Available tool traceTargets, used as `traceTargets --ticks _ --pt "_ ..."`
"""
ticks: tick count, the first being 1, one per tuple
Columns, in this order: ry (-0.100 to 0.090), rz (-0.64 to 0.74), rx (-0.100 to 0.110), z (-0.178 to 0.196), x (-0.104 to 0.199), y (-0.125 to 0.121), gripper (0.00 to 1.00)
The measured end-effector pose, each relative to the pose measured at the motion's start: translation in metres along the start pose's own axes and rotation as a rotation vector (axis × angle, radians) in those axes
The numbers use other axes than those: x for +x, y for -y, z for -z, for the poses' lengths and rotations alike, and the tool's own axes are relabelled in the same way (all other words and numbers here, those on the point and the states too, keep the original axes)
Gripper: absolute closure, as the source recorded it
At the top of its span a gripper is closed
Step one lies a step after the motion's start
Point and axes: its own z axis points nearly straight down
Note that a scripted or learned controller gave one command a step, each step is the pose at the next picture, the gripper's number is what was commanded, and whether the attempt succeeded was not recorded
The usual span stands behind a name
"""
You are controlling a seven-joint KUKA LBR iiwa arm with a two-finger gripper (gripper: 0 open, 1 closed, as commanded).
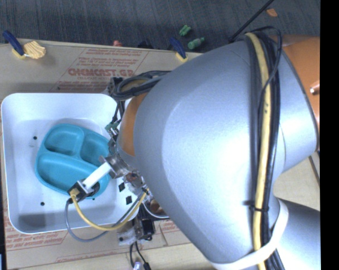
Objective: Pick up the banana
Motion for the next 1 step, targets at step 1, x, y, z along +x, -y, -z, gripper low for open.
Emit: traceTargets --ticks 1 --pt "0.007 0.125 0.010 -0.0010 -0.0015 0.0037 0.00"
